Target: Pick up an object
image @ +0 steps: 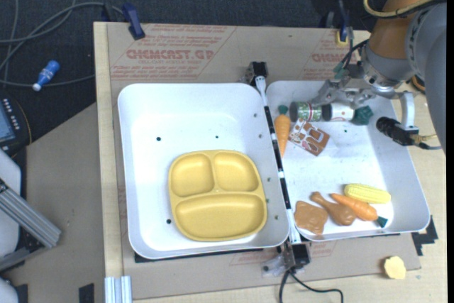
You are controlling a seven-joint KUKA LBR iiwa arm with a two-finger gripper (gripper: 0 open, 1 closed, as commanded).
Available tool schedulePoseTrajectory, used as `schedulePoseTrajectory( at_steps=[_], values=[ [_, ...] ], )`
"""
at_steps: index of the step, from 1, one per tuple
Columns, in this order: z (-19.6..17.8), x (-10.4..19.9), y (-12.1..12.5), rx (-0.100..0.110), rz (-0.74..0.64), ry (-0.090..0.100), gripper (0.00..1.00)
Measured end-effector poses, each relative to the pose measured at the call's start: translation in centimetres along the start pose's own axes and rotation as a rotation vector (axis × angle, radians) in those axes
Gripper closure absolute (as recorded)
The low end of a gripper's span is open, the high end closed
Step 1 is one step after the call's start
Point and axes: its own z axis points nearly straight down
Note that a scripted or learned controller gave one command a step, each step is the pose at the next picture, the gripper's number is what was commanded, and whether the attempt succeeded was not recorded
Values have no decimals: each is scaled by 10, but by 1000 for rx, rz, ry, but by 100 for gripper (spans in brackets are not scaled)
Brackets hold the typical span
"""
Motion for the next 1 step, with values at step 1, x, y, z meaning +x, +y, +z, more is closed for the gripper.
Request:
schedulePoseTrajectory(
  at_steps=[1],
  values=[
    [22, -21, 1, 13, 1, 3, 0]
  ],
)
